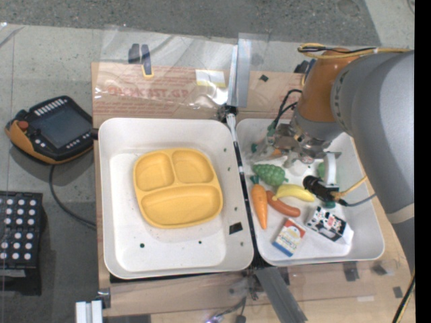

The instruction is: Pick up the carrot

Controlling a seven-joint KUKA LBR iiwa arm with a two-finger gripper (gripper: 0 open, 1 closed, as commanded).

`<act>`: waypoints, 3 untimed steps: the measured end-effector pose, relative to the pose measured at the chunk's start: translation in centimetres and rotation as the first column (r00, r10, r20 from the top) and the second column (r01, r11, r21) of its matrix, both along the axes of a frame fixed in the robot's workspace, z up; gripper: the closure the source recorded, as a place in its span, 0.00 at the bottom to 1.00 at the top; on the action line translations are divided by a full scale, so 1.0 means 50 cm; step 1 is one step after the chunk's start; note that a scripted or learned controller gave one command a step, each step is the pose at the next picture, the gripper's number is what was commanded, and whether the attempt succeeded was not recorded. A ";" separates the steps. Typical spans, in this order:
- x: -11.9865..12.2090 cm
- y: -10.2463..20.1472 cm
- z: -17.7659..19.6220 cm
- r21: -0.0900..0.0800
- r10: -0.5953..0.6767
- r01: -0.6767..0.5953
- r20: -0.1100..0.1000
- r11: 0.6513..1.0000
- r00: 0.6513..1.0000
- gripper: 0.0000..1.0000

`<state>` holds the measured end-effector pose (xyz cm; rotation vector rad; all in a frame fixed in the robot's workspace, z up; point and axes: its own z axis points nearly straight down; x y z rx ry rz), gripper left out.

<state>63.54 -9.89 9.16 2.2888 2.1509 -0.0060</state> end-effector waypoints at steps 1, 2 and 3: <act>-0.125 -0.080 0.002 0.002 0.217 -0.217 0.001 0.976 0.976 0.00; -0.048 0.032 0.200 0.003 0.359 -0.359 0.002 0.933 0.933 0.00; 0.062 -0.051 0.020 -0.014 0.486 -0.486 0.013 0.874 0.874 0.00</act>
